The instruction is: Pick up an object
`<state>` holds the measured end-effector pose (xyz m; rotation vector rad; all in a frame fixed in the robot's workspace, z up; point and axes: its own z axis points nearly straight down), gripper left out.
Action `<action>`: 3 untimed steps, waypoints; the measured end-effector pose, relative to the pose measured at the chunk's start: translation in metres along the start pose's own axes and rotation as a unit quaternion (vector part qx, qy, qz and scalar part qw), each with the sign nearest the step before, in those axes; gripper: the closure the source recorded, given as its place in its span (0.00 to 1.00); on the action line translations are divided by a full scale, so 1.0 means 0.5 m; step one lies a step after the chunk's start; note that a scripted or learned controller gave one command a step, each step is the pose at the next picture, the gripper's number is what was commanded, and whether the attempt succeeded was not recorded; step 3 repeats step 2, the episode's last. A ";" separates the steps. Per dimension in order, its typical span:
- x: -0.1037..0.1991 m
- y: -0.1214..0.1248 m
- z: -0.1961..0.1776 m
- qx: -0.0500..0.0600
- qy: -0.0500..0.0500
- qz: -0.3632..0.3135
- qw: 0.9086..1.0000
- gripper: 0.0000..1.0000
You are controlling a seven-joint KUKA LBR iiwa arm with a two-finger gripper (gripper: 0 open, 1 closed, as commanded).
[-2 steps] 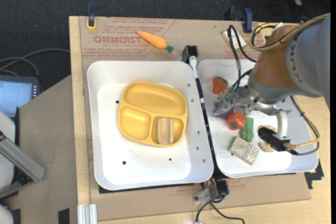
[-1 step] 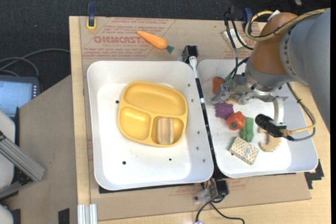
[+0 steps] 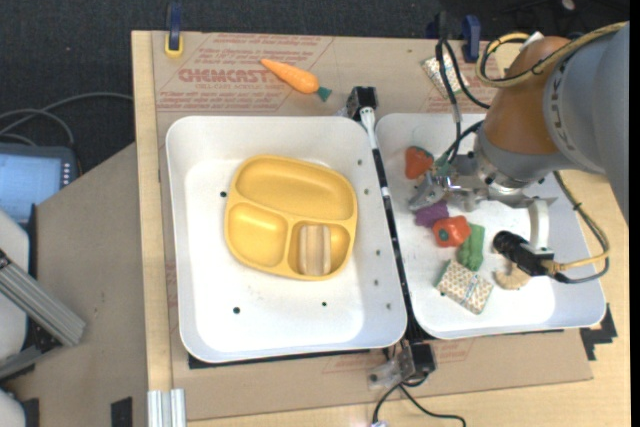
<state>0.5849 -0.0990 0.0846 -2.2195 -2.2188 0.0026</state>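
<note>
Although the left bin (image 3: 200,245) bears just a yellow divided plate (image 3: 291,216), the right bin (image 3: 575,310) crowds small toys under the hand (image 3: 447,187): a purple piece (image 3: 431,213), a red-orange one (image 3: 451,231), a green block (image 3: 471,246). Whether the hand is open I cannot tell. Packed this tightly, a grasp could nudge neighbours or close between them.

Left bin (image 3: 200,295) holds a yellow divided plate (image 3: 290,215). A toy carrot (image 3: 290,76) lies on the table (image 3: 150,215) beyond it — blue clamp (image 3: 175,30) at the far-left corner.
</note>
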 end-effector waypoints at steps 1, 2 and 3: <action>0.000 0.002 -0.021 -0.002 0.000 0.000 1.000 1.00; 0.143 0.012 -0.213 -0.007 0.000 -0.004 1.000 1.00; 0.143 0.012 -0.213 -0.007 0.000 -0.004 1.000 1.00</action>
